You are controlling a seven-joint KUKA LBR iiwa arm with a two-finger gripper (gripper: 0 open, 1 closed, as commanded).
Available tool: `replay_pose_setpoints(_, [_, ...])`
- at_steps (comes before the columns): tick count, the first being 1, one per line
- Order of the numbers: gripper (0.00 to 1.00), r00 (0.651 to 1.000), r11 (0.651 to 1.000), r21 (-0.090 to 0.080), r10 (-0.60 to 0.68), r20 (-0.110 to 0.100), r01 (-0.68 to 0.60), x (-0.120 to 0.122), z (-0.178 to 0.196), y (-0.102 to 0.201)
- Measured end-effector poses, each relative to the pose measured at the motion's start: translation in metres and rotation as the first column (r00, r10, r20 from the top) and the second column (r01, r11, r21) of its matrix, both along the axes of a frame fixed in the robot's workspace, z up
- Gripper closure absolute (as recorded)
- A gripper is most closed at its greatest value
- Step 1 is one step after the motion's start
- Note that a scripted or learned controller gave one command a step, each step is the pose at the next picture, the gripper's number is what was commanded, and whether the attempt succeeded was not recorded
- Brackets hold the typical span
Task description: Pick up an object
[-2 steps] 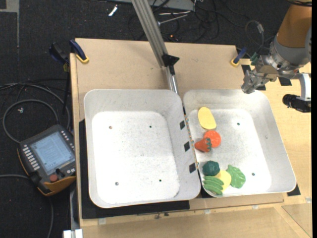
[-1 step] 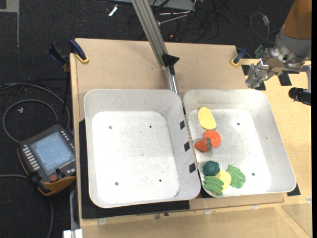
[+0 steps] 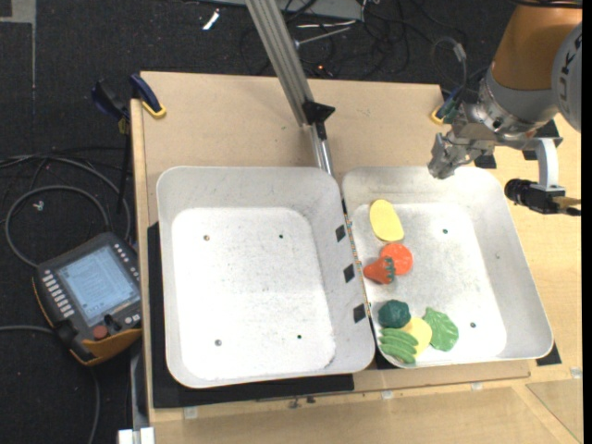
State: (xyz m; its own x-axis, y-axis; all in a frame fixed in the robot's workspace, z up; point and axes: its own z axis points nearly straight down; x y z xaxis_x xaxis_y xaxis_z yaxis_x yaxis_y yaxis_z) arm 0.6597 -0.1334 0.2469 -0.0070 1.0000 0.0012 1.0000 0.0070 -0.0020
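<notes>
gripper (image 3: 448, 163) over right bin (image 3: 490, 248) (far rim)

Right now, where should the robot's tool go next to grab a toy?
Probably left and down toward the yellow toy. The tool hangs over the right bin's far rim, holding nothing, and that toy lies nearest, apart from the others.

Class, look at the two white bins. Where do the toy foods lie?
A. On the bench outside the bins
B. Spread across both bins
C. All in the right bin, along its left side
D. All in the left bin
C: the yellow piece, the orange and red pieces and the green cluster all lie along the left side of the right bin.
</notes>
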Motion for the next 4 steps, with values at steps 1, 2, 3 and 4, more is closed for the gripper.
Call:
replay_pose_setpoints(1, [1.0,1.0,1.0,0.0,0.0,0.0,0.0,-0.013,-0.013,0.052])
replay_pose_setpoints(2, [1.0,1.0,1.0,0.0,0.0,0.0,0.0,-0.036,-0.008,0.096])
replay_pose_setpoints(3, [1.0,1.0,1.0,0.001,0.001,0.0,-0.001,-0.055,-0.002,0.142])
replay_pose_setpoints(4, [1.0,1.0,1.0,0.0,0.001,-0.002,-0.001,-0.073,-0.014,0.191])
